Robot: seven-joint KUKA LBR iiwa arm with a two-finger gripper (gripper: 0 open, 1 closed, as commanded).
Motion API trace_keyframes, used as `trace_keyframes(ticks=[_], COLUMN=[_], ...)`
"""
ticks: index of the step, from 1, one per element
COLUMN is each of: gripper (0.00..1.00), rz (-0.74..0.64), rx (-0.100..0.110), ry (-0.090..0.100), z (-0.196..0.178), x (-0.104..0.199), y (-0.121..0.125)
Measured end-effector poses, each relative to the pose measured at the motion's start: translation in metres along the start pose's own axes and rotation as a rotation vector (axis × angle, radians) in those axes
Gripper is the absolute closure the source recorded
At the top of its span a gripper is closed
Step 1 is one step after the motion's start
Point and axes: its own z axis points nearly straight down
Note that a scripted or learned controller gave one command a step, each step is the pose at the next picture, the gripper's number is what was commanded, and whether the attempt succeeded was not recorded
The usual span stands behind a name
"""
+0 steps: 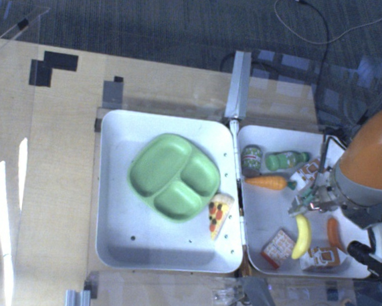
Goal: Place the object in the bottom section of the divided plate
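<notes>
Step in hand: picking, by my reading; the green three-section plastic plate [174, 175] holds nothing yet, and which item is the object I cannot tell.
Gripper: the grey two-finger gripper [310, 197] hangs low over the right white bin [261, 257]; whether it is released or clenched I cannot tell, and nothing shows in its grasp.
Nearest things: the yellow toy banana [301, 236] lies just below the gripper, the orange toy carrot [266, 182] just to its left, a green plastic bottle [286, 159] above-left of it.
Plate: well to the gripper's left, in the left white bin [113, 195], with a toy pizza slice [218, 213] just beside the plate's lower right edge.
Next move: probably a descent onto one item, a firm grip, then a carry leftward over the bin divider to the plate's bottom section.
Surface: pale wooden bench [41, 168].
Room: dark carpet [157, 11] beyond the bench, with a loose cable [326, 41] lying on it.
</notes>
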Motion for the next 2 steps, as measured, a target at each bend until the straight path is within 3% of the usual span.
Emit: trace_keyframes(ticks=[1,2], gripper=[1.00,0.00], rz=[-0.189,-0.189], rx=[-0.002,-0.002], ry=[0.000,0.000], z=[-0.0569,-0.0569], x=[0.0652,0.0652], y=[-0.0030,-0.0030])
